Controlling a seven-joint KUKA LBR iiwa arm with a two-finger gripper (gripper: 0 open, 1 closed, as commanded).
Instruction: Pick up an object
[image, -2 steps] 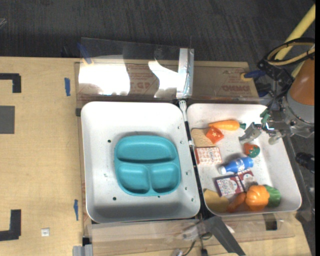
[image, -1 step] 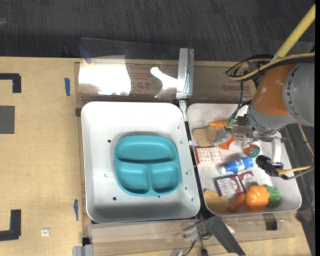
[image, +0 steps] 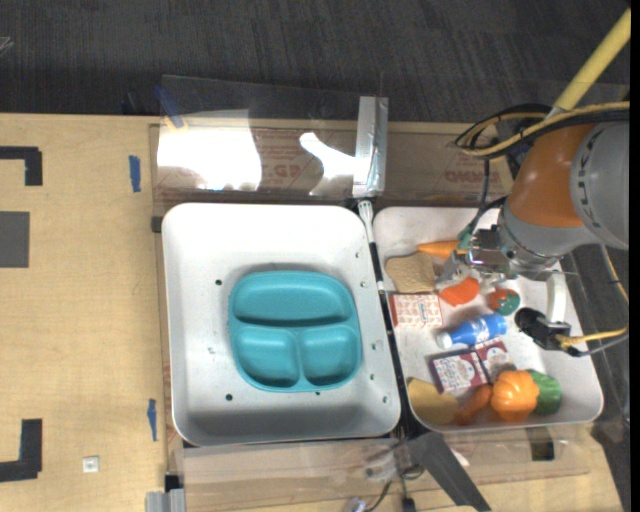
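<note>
The right bin holds several small items. My gripper hangs low over its upper middle, between an orange carrot on its left and a red-orange piece just below it. A tan bread slice lies at the bin's upper left. A blue bottle lies in the middle, with a pink-and-white card box to its left. Nearer the front are a red box, an orange pepper, a green piece and a yellow piece.
The left bin holds a teal divided plate. A metal divider and clear sheeting stand behind the bins. Yellow and black cables hang around the arm at the upper right. The wooden bench spreads to the left.
</note>
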